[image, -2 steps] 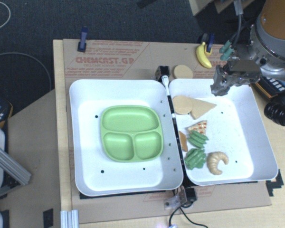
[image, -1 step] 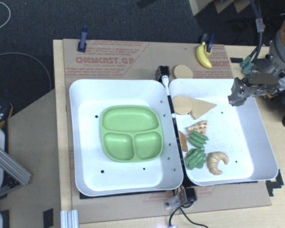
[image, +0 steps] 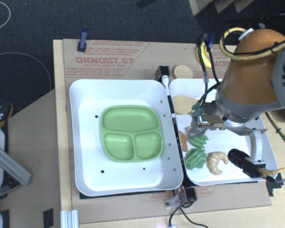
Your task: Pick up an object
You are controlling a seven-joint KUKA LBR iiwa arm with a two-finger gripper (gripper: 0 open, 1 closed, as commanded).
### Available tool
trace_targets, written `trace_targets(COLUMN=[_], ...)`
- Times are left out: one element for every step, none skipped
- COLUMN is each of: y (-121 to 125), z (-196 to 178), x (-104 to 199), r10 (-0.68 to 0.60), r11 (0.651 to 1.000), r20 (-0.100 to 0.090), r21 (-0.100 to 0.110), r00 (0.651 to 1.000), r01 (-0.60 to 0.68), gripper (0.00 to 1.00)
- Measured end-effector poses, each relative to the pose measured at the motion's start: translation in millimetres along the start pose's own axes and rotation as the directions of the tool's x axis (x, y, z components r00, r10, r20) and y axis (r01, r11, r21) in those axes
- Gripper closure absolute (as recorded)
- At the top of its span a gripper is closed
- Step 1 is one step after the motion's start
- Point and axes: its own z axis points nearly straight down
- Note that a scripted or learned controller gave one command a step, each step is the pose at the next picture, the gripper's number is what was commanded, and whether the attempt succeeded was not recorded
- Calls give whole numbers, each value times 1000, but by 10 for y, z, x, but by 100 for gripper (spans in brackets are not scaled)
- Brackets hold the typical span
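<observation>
In the right bin (image: 228,177), a green leafy toy (image: 195,158) lies near the front left, with a second green piece (image: 198,140) just behind it. A tan croissant (image: 217,162) rests to their right. A flat tan disc (image: 181,104) lies at the bin's back left, and a thin orange-brown piece (image: 183,140) sits along the left wall. My gripper (image: 198,128) hangs low over the rear green piece, right above it. The arm's orange wrist hides the bin's back right part.
The left bin (image: 80,127) holds a green divided plate (image: 131,132). Another tan disc (image: 183,71) lies on the cardboard behind the right bin. A blue clip (image: 82,39) stands at the board's back left corner.
</observation>
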Motion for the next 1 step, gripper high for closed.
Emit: trace_targets(y=[7], z=[-677], x=[661], r10=[-3], r11=[1000], r20=[1], r21=[-16], r00=[1000], r01=[3], gripper=[100])
